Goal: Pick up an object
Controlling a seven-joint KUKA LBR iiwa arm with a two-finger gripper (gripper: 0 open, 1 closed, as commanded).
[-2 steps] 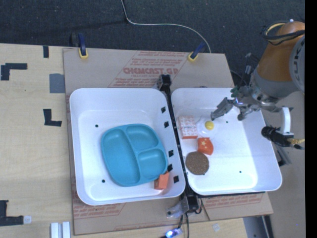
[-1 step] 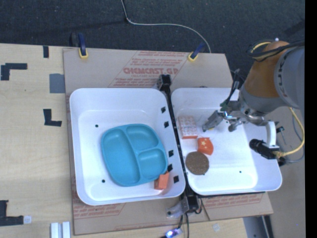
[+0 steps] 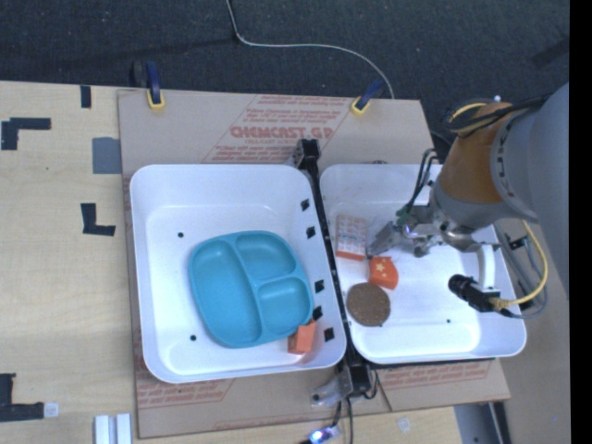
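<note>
Arm (image 3: 499, 169) reaches in from the right, over the right bin (image 3: 435, 340). Gripper (image 3: 381, 246) sits low in that bin, pointing left; finger state: can't tell, too small and blurred at the tip. Nothing visibly clamped. Just below the tip: orange-red piece (image 3: 384, 272), touching or nearly touching, can't say which. Left of the tip, a pale card with reddish print (image 3: 350, 237), flat on the bin floor near the divider. Below the orange-red piece, a brown disc (image 3: 368, 304), flat, just beside it. Left bin (image 3: 162, 202) holds a blue divided plate (image 3: 250, 288), tilted diagonally, three compartments, lying flat. Small orange block (image 3: 302, 339) at the plate's lower right corner, against the bin's right wall. Both bins sit side by side on a cardboard sheet (image 3: 268, 128) clamped at the top edge.
</note>
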